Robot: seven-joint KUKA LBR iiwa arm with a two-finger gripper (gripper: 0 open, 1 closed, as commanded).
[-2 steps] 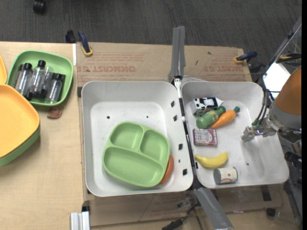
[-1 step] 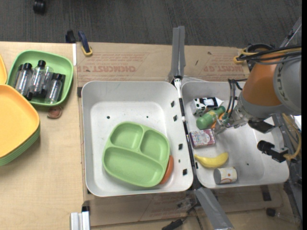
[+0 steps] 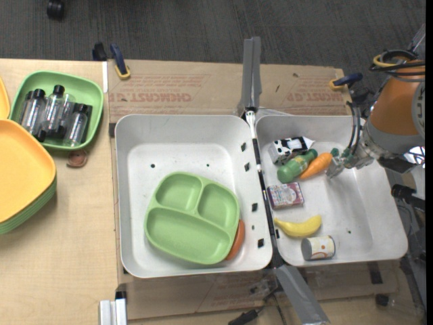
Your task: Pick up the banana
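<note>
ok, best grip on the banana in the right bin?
Grip the banana across its thick middle, coming straight down from above. It lies flat, long axis roughly left-right, so close the fingers front-to-back. A small cup sits close by its front-right end and a pink packet behind, so stay centred.

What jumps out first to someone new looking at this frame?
The green divided plate filling the left bin, then the cluster in the right bin: a banana near the front, a carrot and green item behind. The gripper hangs beside the carrot's tip, away from the banana.
</note>
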